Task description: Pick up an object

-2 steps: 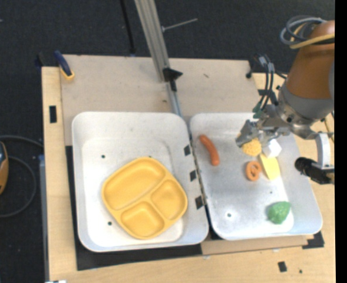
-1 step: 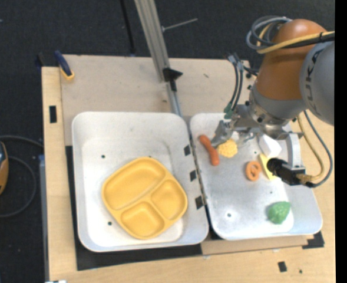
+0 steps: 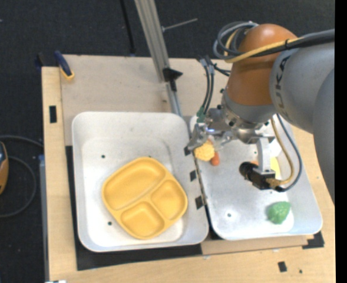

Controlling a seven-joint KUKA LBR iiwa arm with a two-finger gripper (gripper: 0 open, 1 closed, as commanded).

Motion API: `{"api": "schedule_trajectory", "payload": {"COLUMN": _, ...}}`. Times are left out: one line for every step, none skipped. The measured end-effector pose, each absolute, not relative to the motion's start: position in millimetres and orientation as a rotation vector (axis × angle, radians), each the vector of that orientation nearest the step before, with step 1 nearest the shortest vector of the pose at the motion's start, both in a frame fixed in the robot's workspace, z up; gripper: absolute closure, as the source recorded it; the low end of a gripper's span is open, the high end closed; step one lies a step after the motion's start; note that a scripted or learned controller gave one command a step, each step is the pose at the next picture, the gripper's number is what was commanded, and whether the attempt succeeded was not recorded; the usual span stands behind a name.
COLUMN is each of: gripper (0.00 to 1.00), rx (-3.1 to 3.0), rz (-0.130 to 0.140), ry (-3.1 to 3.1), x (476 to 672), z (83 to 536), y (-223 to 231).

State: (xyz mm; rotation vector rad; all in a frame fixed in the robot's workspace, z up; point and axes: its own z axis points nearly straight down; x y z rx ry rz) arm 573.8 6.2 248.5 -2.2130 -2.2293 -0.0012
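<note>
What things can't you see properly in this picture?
- Gripper, camera view: the arm's wrist hides its fingers, so a grip can't be judged.
- Yellow and orange object: small and blurred, half under the gripper; its kind is unclear.
- Right bin: the arm covers its upper part.

We see even, moderately bright overhead light on the two white bins [image 3: 85, 134], which look slightly washed out. A soft sheen marks the orange band [image 3: 261, 46]. Shadows are faint, the dark floor [image 3: 20, 16] is underexposed, and fine detail is soft and grainy.
</note>
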Motion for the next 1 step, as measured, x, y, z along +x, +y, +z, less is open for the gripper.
{"api": "schedule_trajectory", "payload": {"gripper": 1.0, "rx": -2.213, "rz": -0.001, "ry": -2.229, "x": 567.7, "z": 240.3, "y": 55.7}}
